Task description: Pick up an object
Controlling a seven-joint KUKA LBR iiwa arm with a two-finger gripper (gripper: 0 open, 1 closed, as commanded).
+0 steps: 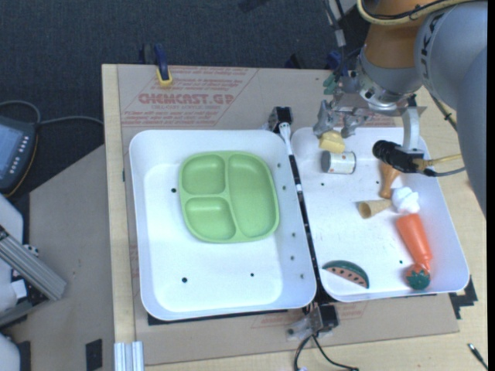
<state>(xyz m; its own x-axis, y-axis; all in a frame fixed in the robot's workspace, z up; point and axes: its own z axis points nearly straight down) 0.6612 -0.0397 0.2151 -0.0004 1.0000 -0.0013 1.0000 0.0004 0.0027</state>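
My gripper [335,132] hangs over the far left corner of the right bin [448,230]. A small pale yellow piece [332,142] sits between its fingertips, and the fingers are shut on it. Just in front of it a short white cylinder [338,161] lies on the bin floor. Further right are an ice-cream cone with a white top [396,188] and a loose tan cone [373,207]. An orange carrot with a green end [414,243] lies near the right wall. A watermelon slice [346,273] rests at the front left.
The left bin [155,269] holds a green divided plate [230,195]. A black divider strip [298,192] runs between the two bins. The arm comes in from the upper right, above the right bin's far edge.
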